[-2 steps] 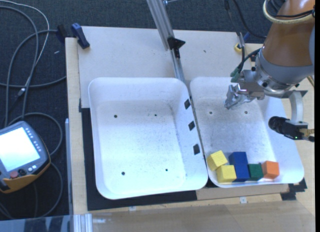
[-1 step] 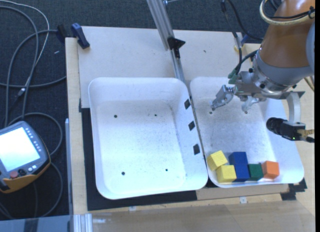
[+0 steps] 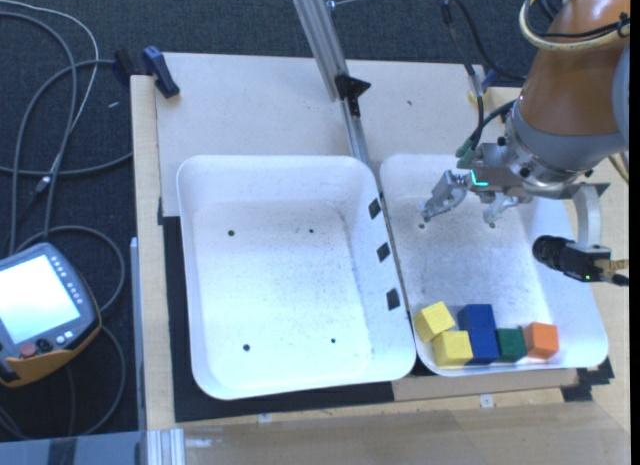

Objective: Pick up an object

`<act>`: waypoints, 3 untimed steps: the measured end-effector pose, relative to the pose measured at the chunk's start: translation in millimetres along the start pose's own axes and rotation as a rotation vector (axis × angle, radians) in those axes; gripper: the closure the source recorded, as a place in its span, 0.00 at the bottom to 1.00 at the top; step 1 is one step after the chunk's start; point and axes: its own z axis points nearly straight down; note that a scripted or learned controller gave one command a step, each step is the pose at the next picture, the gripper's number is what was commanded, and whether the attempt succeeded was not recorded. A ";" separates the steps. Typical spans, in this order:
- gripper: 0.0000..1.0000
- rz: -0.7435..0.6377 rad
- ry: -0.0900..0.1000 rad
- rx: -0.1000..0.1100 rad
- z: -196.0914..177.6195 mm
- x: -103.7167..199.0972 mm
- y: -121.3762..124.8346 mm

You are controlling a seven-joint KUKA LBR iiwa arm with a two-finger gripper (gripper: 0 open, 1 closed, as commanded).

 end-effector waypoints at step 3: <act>1.00 -0.001 0.001 -0.004 175.4 -49.0 56.9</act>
